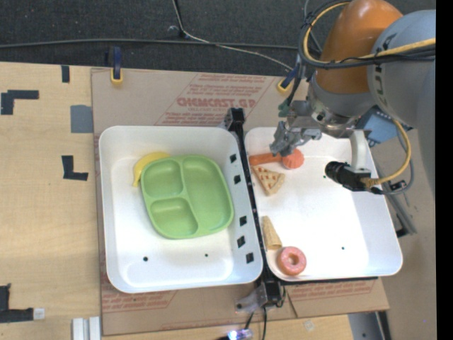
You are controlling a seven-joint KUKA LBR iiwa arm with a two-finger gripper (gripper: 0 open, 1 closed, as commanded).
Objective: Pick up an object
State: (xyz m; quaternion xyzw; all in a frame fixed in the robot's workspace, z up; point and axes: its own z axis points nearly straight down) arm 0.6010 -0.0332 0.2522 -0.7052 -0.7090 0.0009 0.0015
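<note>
My gripper hangs over the back left part of the right bin, directly above an orange carrot that lies there. A waffle-patterned pizza slice rests just in front of the carrot. Near the bin's front left corner lie an ice cream cone and a pink donut. The fingers point down at the carrot, and nothing shows held between them.
The left bin holds a green divided plate with a yellow banana tucked behind its left edge. A black divider runs between the bins. A black cable connector hangs over the right bin.
</note>
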